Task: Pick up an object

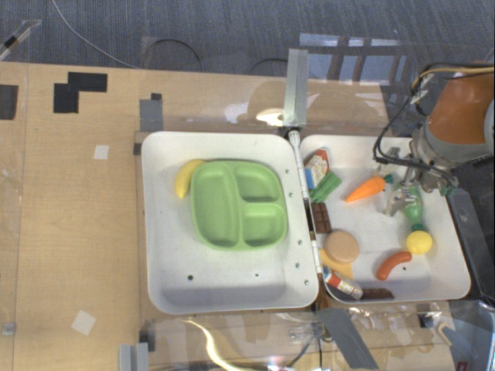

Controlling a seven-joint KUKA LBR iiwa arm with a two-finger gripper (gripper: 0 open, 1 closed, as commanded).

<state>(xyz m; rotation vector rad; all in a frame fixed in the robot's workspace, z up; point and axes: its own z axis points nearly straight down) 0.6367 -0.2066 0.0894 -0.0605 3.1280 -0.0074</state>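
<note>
Pale wooden surface (69,230) carries two shallow white plastic bins side by side. Left white bin (166,277) holds a light green divided plastic tray (237,204), three compartments, sitting flat and central; a yellow toy banana (184,178) pokes out from under the tray's upper-left edge, touching it. Right white bin (445,273) is crowded with small toy items. Grey arm with orange band (462,114) enters from the right, above the right bin's upper-right corner. Its metal two-finger hand (401,203) hangs low over the bin's right half, between an orange toy carrot (365,189) to its left and a small green toy piece (414,210) just beside it on the right; whether the fingers are apart or together I cannot tell, the view is too cluttered there, and nothing is clearly seen between them. Below the green piece, touching or nearly so, a yellow toy lemon (419,242). A tan round toy bun (341,246) sits near the divider, with a red-orange toy sausage (393,264) to its right, apart from it. Along the divider: a red and white packet (317,164), a green block (326,186) just below it, a dark brown chocolate bar (322,219).
</note>
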